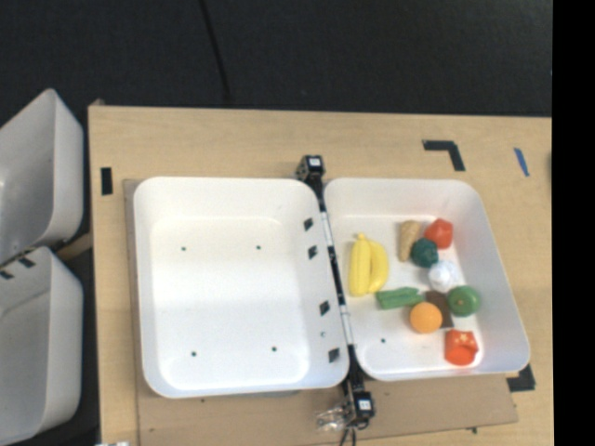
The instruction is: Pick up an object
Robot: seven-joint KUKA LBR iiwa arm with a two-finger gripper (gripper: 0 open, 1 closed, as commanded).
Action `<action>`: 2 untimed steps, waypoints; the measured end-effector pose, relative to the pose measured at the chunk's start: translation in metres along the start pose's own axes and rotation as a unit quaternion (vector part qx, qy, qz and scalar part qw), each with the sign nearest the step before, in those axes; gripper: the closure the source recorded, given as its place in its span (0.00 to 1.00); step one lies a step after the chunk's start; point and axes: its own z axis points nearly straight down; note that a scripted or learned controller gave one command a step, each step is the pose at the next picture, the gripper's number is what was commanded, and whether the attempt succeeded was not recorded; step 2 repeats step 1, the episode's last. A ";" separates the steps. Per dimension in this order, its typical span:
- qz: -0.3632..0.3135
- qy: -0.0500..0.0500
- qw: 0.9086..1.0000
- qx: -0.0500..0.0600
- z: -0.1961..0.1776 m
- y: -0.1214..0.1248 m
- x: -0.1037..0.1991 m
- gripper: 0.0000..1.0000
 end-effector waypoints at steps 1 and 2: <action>-0.002 -0.001 1.000 -0.001 0.000 0.010 0.000 1.00; -0.002 -0.001 1.000 -0.001 0.000 0.010 0.000 1.00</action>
